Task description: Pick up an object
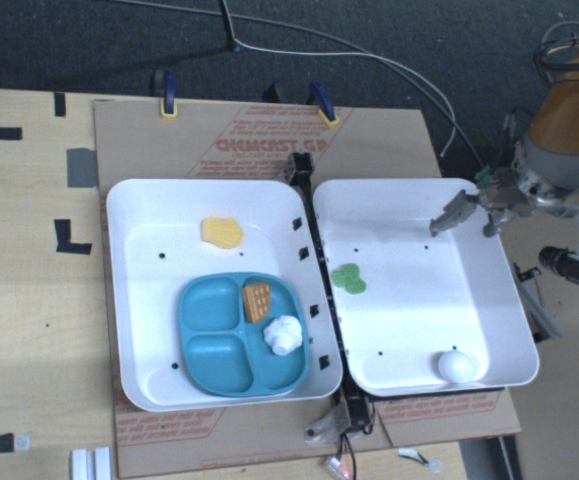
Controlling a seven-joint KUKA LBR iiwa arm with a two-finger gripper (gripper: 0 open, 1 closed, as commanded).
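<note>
Brown cardboard [269, 138] covers the bench under two white bins set side by side, held at the far edge by two blue-and-yellow clamps [168, 96]. Dark carpet with cables lies beyond.

Left bin [134, 268]: a blue three-compartment tray [214, 358] sits in its near half. A waffle-like brown piece [256, 300] rests in the tray's upper right compartment, and a white crumpled lump [283, 334] lies just below it at the tray's right edge. A yellow piece [223, 232] lies on the bin floor, beyond the tray and apart from it.

Right bin [489, 298]: a green piece [348, 279] lies near the left wall; a white ball [457, 365] sits in the near right corner, well apart from it.

Arm: the gripper [466, 218] hangs over the far right part of the right bin, tilted toward the left. Its two fingers are spread, with nothing between them. No object touches it.
</note>
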